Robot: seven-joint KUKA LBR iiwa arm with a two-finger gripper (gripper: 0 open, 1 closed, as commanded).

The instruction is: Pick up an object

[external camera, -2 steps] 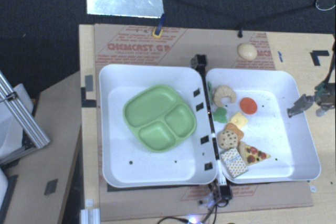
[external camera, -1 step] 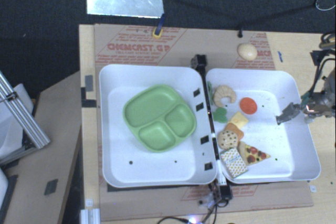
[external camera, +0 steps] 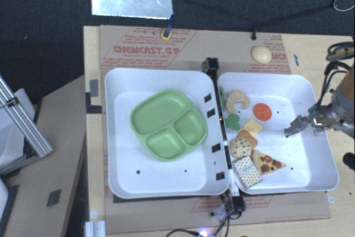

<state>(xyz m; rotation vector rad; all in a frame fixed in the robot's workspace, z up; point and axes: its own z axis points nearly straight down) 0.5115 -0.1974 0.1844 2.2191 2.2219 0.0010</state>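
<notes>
Surface (external camera: 138,41) of cardboard carries two white bins side by side. My claw (external camera: 292,129) hangs over the right bin (external camera: 310,164), near its right wall, and I cannot tell how far it is open; I see nothing held in it. Left bin (external camera: 119,136), well to my claw's left, holds a green tray (external camera: 168,124) with three compartments. Between the claw and the divider lie the small things: a pizza slice (external camera: 268,163) below and left of the claw, a croissant (external camera: 238,99) up and left, a cookie (external camera: 241,147), a checkered cracker (external camera: 247,171), a red disc (external camera: 262,112) nearest, a cheese wedge (external camera: 253,127).
</notes>
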